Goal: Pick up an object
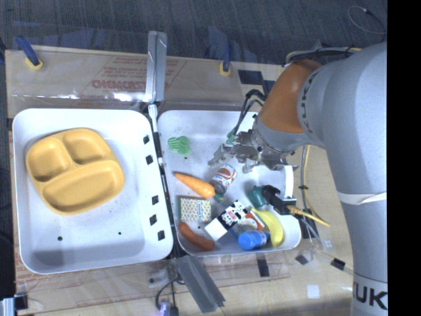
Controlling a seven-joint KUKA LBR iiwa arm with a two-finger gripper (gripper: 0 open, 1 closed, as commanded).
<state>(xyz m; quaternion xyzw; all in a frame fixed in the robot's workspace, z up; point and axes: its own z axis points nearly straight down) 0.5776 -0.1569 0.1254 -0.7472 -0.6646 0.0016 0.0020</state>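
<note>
Far right corner of the right bin [197, 120] hidden under the arm [329, 110], gripper [247, 151] fingers too small and blurred to tell, blue object [250, 241] partly covered by the banana [273, 226], arm cut by the bottom edge

Two white bins [85, 242] of smooth plastic, faintly glossy. In the left one a yellow divided tray [74, 170] — matt plastic, softly sheened on the rims. In the right bin [197, 127] toy food of moulded plastic: a smooth orange carrot [195, 184], a shiny yellow banana [274, 227], a glossy brown sausage [196, 237], a ridged green piece [178, 145]. Beside them a small printed box [195, 210] (looks like paper or card) and a glossy blue cap [250, 241]. Grey arm [355, 124] with a smooth, matt painted shell — orange band [286, 101] equally smooth. Between the bins, a brushed grey metal bar [156, 68].
</note>
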